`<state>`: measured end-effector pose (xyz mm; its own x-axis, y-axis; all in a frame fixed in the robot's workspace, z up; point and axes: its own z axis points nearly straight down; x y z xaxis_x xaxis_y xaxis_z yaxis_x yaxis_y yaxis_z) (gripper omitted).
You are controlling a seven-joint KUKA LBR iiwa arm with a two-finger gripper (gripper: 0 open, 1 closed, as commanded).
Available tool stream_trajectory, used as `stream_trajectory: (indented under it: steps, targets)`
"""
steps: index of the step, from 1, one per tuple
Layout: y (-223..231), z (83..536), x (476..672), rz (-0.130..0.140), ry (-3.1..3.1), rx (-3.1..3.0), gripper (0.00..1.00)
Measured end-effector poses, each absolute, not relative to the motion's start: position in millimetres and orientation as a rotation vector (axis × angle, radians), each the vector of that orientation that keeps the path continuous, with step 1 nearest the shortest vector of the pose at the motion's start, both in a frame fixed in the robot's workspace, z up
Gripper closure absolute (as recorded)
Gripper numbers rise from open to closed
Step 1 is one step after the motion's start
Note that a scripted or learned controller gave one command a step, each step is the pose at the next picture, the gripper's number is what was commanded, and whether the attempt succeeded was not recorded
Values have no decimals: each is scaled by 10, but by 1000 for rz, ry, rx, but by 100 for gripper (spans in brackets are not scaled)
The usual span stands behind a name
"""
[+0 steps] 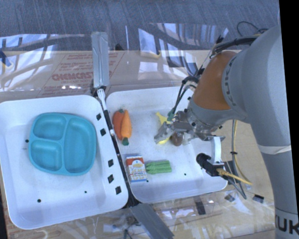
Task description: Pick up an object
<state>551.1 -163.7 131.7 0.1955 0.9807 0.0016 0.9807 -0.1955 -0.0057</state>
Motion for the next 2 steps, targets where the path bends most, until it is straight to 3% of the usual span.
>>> stream_trajectory:
  steps: [1,2]
  targets:
    - [-1927,920,5940,0,-2047,-2382,0]
    - [-1913,1017,5944,3,-2053,-2374,100]
